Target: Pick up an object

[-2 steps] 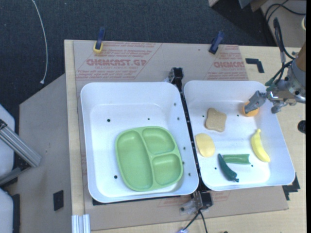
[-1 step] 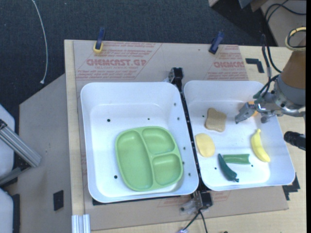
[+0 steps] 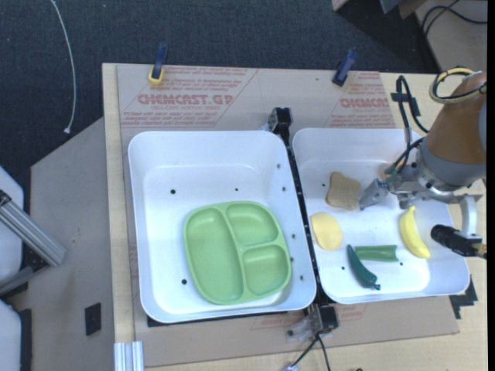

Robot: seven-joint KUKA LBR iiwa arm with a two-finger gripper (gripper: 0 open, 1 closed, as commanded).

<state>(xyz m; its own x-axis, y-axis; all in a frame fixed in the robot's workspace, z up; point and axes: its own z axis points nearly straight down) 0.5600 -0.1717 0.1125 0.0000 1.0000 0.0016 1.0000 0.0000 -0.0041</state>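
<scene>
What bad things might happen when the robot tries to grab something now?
The gripper sits beside the tan piece, so it may just push it away. The banana lies close under the arm and could get knocked. The yellow lump looks round and may slip out.

Arm (image 3: 462, 141) cut by right edge (pincer (image 3: 374, 194) blurred)

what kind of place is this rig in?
Probably a robotics lab: a robot arm over two white bins, a board clamped to the bench, toy food such as a banana, loose cables on dark carpet.
</scene>
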